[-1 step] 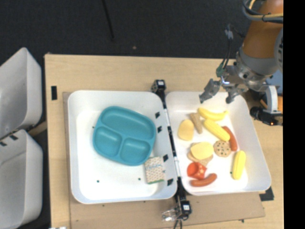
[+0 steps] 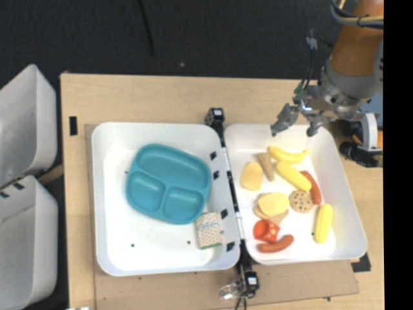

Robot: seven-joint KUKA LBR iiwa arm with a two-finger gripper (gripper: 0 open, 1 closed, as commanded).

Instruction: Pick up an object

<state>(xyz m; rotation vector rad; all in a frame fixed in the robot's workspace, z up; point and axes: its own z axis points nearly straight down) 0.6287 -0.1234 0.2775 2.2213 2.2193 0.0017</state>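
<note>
Camera view, gripper spread open and holding nothing above right bin, banana just below

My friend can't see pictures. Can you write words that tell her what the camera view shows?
A robot gripper hangs open over the right bin, which is full of toy food: bananas, a cookie, sausages. The left bin holds a blue divided plate and a small packet.

left bin: tray, packet | right bin: food pile
</note>
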